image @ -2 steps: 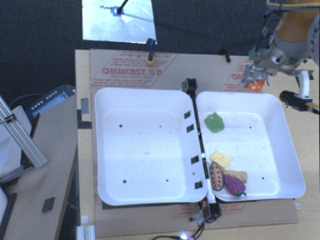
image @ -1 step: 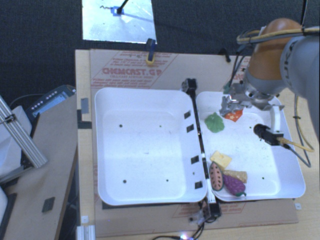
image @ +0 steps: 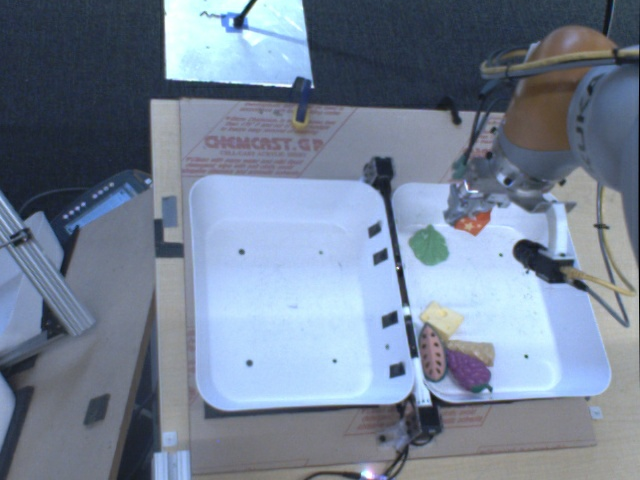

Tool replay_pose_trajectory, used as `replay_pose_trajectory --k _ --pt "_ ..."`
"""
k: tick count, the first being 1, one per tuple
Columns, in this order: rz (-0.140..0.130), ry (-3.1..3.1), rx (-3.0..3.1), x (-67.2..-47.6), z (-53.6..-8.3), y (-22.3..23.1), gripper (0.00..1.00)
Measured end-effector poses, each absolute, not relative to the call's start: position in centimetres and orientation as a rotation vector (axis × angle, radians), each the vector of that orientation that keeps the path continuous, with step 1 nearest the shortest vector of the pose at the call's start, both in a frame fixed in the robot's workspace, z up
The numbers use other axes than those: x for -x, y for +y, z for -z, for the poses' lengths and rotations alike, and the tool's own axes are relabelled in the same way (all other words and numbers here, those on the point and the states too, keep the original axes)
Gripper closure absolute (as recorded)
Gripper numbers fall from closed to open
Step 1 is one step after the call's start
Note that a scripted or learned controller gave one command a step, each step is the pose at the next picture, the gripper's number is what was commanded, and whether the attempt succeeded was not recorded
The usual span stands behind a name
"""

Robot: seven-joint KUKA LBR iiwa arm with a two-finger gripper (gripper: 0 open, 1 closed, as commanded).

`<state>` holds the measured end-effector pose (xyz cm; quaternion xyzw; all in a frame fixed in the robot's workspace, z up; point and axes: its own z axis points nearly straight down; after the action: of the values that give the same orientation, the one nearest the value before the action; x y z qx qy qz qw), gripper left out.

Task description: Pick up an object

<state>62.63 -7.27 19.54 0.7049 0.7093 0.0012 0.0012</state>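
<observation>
The gripper is down in the right bin, at its far edge, right over a small orange-red piece. Can't tell from this angle whether the jaws are open or shut, or whether they have the piece.

Other candidates in the same bin: a green leaf just left of the gripper, and near the front a yellow wedge, a melon slice, a tan bit and a purple toy, all bunched together.

If the orange piece is the target, I'd say: come straight down, close square on it, lift slow. It sits near the wall, so a finger could catch the rim. The leaf looks flat, prob harder to pinch.

Writing: the board under the bins reads "CHEMCAST GP" in red; smaller print is too faint to read.
</observation>
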Motion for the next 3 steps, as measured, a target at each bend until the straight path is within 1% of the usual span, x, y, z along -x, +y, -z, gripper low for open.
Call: replay_pose_trajectory --k 1,2,3 --pt "-0.01 2.235 -2.206 -59.2 -26.9 2.2 1.0" --pt "0.006 2.24 -2.214 -53.6 -20.2 9.8 1.0" --pt "-0.012 2.235 -2.208 -49.8 -27.3 15.8 1.0"
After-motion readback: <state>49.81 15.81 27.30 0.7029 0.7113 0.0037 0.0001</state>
